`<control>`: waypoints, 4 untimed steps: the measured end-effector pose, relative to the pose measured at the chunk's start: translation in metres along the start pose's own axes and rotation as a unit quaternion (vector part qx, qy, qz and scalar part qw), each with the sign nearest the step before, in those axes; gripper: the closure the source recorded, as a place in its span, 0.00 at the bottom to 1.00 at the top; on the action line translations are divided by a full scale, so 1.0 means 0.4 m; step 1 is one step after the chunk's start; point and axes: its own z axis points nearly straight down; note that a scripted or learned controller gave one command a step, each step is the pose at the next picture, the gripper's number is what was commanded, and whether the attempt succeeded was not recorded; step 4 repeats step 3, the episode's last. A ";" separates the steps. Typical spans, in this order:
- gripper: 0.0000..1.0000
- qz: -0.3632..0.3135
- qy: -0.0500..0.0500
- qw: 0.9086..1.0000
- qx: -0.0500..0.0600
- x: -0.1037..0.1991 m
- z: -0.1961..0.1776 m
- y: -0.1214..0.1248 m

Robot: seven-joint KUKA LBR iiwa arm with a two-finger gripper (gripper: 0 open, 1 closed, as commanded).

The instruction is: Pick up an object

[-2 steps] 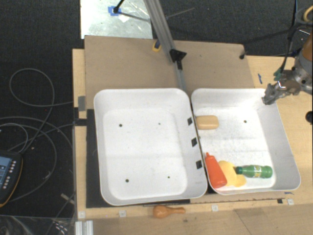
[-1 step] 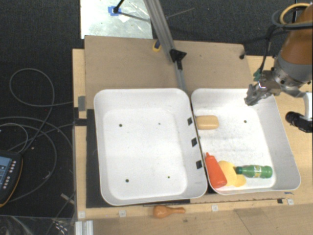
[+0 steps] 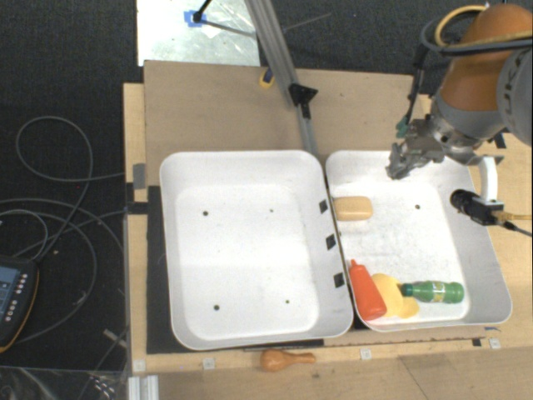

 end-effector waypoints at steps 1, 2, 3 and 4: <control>1.00 0.000 0.000 1.000 -0.001 0.139 -0.028 0.025; 1.00 -0.001 0.000 1.000 -0.001 0.280 -0.050 0.053; 1.00 0.000 0.000 1.000 0.000 0.430 -0.018 0.070; 1.00 0.000 0.000 1.000 0.000 0.430 -0.018 0.070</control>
